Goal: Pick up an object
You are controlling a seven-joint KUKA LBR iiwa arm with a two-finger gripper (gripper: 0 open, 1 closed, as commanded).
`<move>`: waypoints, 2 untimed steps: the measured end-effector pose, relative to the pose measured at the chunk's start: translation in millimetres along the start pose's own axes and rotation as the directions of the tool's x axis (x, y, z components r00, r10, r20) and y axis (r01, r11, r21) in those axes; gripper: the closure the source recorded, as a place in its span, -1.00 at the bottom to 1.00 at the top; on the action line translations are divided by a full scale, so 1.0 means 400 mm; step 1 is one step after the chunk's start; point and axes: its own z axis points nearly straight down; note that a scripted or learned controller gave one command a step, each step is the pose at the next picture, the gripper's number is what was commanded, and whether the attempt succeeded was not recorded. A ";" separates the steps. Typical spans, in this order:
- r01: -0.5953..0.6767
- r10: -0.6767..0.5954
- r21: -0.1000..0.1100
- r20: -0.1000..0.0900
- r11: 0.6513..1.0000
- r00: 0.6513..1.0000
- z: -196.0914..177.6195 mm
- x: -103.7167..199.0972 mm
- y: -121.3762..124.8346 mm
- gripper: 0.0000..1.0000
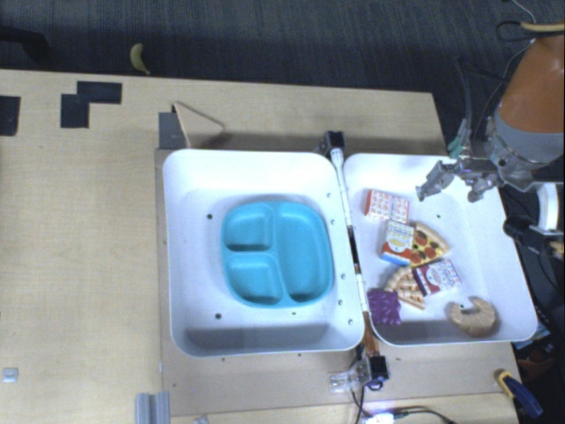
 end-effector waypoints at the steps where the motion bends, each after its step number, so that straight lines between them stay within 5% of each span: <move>1: -0.003 0.003 0.004 -0.001 1.000 1.000 0.289 0.003 -0.097 -1.00; 2: -0.002 0.002 -0.002 0.000 1.000 1.000 0.260 0.005 -0.091 1.00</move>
